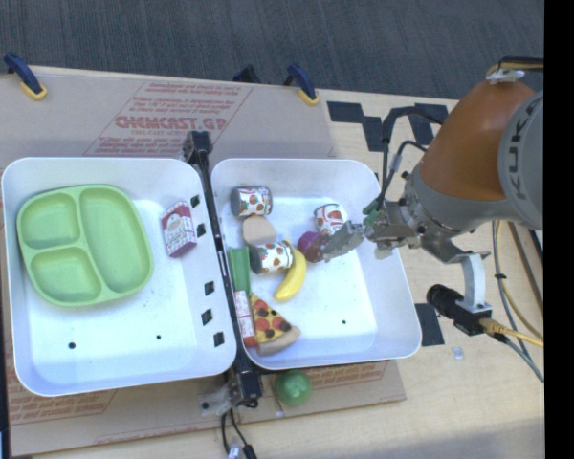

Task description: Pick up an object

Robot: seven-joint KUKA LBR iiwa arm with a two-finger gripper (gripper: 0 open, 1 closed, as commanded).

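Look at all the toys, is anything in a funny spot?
Yes. A small round green toy fruit lies outside both bins, on the cardboard just below the front rim of the right white bin. The other toys sit inside the bins, like the yellow toy banana and the toy pizza slice.

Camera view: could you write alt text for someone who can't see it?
A grey robot arm with an orange band reaches from the right into the right white bin, its gripper low beside a small purple toy among a yellow toy banana, cans and pizza slice. The left white bin holds a green divided plate.
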